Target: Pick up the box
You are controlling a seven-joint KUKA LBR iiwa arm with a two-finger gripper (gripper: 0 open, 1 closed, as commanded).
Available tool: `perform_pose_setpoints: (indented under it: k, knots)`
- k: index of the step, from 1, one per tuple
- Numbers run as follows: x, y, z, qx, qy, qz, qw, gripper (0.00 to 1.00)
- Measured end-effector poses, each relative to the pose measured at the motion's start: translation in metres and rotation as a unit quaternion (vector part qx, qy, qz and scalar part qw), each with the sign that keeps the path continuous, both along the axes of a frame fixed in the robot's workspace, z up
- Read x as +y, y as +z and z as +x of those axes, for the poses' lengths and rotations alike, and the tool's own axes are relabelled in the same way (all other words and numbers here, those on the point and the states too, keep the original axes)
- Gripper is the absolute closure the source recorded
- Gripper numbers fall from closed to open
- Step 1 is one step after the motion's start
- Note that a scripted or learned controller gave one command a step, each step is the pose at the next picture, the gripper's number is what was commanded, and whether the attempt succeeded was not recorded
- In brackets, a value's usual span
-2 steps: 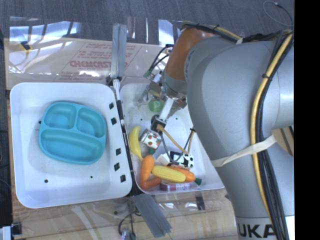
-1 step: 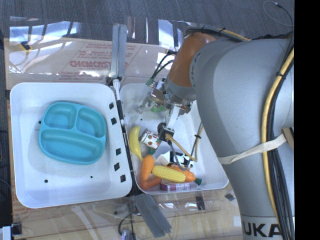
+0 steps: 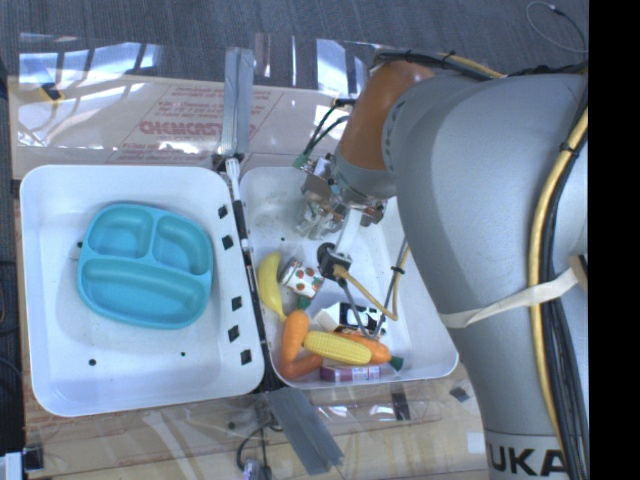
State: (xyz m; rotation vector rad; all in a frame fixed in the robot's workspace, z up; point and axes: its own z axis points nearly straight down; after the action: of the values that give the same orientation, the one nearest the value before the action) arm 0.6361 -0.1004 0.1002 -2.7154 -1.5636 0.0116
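The box (image 3: 350,373) is lying on the near side of the corn cob (image 3: 338,346), tucked right against it and partly under it. It is showing me just a pale and reddish strip along the front wall of the right bin (image 3: 262,200). Its long axis is running left to right across the view, close to parallel with the corn.

I, the gripper (image 3: 335,230), am hanging on the far side of the corn, well apart from it, over the open back half of the bin. I can't tell how wide my jaws are standing, because the wrist and cabling are blocking that from above. I am seeing nothing held in them, so I am calling the box not yet picked.

So here is what the coming move is turning on: the box is sitting straight toward the camera from me, with the whole corn cob lying between us. Crowding the corn are an orange carrot (image 3: 292,336) touching its left end, a banana (image 3: 270,286) beyond that, and a small printed can (image 3: 302,278) off its far left.

By my reckoning, I am going to need to travel forward past the corn and come down with my jaws set across the box's short side. The risk I am weighing is the corn: it is overlapping the box's top edge, so a closing grasp could catch the cob instead or slide off the narrow exposed strip.
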Motion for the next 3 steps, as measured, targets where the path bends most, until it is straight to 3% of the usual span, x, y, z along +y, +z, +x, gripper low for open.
perform_pose_setpoints:
  k: [1,2,3]
  knots:
    - [-0.067,0.118,-0.008,-0.004,-0.066,-0.0017,0.9978,1.00]
    - [-0.099,0.016,-0.025,-0.002,-0.135,-0.0015,0.9908,1.00]
    - [-0.087,0.180,-0.013,-0.003,-0.359,-0.0028,0.9332,1.00]
